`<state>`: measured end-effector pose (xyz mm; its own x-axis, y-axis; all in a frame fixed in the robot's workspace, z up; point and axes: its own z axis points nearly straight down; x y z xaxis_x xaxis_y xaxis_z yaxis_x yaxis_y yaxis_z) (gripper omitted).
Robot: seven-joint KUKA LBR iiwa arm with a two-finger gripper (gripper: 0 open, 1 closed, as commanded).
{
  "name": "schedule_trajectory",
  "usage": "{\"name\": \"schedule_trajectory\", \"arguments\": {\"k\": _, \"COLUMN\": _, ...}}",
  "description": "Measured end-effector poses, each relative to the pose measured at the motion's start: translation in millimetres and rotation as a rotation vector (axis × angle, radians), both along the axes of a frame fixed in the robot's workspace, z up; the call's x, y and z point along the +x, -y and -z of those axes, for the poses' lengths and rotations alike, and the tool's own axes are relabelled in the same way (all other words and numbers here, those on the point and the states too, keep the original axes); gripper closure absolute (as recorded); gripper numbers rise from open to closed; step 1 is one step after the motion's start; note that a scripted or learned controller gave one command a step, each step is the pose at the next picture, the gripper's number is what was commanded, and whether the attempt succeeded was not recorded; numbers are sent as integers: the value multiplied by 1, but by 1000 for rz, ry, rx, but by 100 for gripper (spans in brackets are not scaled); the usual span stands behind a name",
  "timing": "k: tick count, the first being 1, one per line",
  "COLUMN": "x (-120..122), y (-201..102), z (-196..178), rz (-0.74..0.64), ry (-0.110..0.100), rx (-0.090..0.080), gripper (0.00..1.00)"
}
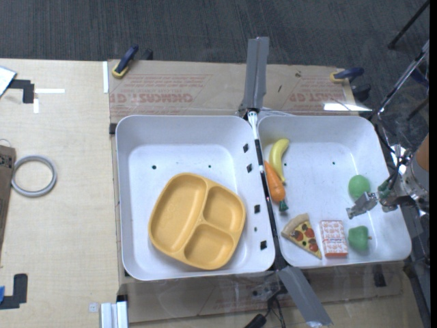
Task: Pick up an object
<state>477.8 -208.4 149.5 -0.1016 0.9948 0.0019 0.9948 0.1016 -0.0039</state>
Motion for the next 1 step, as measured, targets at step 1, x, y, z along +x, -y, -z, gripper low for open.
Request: {"name": "schedule_trajectory", "arguments": {"k": 1, "x": 1, "y": 1, "z": -6, "rz": 1, "ry": -2, "rx": 0, "gripper": 100}}
